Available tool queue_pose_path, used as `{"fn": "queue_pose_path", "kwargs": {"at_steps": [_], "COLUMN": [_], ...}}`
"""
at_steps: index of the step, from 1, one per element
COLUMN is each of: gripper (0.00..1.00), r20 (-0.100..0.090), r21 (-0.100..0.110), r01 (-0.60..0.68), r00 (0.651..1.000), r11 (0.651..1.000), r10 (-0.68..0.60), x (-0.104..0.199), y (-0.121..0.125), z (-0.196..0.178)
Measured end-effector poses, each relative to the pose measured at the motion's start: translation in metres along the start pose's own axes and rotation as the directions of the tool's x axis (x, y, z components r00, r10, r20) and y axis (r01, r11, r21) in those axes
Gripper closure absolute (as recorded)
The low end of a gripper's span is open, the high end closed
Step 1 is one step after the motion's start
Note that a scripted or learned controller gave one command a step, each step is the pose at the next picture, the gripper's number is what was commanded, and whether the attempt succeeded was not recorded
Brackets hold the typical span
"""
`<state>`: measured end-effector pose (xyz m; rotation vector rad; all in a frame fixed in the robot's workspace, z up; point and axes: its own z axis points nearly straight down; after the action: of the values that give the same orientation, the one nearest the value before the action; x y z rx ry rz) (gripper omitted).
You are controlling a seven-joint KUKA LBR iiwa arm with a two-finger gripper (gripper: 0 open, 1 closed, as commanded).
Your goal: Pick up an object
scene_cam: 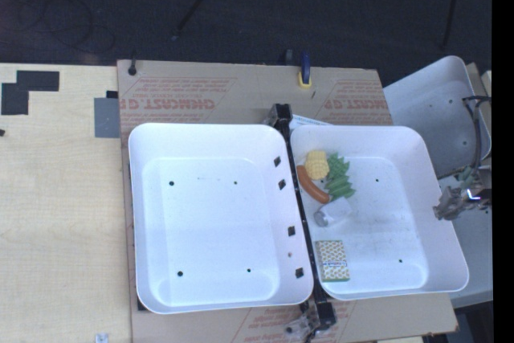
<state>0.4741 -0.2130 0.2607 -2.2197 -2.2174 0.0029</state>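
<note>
Altogether the right bin [418, 173] holds one corn cob [317, 165], one sausage [312, 184] and one small packet [332, 260].

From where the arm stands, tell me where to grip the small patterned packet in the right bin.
The patterned packet lies flat near the front left corner of the right bin, apart from the corn and sausage. Come straight down and pinch across its narrower width, probably at mid-length. The bin wall crowds its left edge, so leave room there for the fingers.
</note>
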Motion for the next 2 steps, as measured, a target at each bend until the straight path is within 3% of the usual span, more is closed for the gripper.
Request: {"fn": "queue_pose_path", "kwargs": {"at_steps": [1,2], "gripper": [1.0,1.0], "r20": [0.002,0.002], "r21": [-0.008,0.001], "r01": [0.007,-0.003], "r00": [1.0,1.0], "r11": [1.0,1.0], "r10": [-0.007,0.003], "x": [0.042,0.003], "y": [0.039,0.0], "z": [-0.053,-0.039]}}
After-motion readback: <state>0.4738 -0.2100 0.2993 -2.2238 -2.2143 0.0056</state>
